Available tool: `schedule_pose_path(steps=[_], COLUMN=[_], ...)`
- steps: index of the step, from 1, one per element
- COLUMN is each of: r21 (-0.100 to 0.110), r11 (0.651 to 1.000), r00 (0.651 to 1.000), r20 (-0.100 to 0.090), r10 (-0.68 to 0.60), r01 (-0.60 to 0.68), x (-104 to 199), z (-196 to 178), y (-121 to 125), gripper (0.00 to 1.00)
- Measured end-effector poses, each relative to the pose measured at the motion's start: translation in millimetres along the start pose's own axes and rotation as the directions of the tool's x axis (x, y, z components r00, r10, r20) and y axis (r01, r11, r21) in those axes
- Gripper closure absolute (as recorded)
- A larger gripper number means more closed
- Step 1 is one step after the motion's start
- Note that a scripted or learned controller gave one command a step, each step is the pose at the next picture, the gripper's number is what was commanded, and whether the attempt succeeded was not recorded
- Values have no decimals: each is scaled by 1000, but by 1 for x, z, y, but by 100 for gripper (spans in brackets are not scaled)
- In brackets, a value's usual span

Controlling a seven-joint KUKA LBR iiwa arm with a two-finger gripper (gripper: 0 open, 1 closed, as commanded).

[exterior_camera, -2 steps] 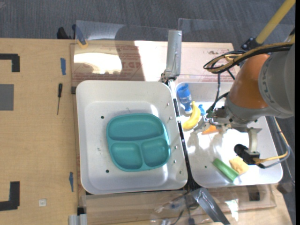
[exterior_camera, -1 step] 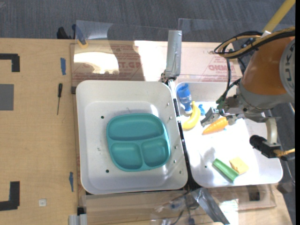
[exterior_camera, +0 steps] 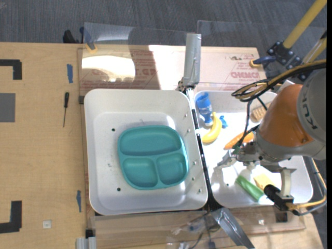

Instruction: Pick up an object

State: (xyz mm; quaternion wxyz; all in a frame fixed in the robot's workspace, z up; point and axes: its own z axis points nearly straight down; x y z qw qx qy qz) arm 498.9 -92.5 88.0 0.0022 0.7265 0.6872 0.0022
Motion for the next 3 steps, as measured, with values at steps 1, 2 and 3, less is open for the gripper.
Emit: schedule_pose_path(steps=[1,2,3], r21=[2,-4,-4], r11=[1000,1000,1000], r00=[1000,1000,1000], r20=[2,3,-1], r10=[25,21,28], r01=[-25,-21,-28], x=[-23,-21,43], z=[2,-11,-101], y=[124,126,169], gripper=[0,100,100])
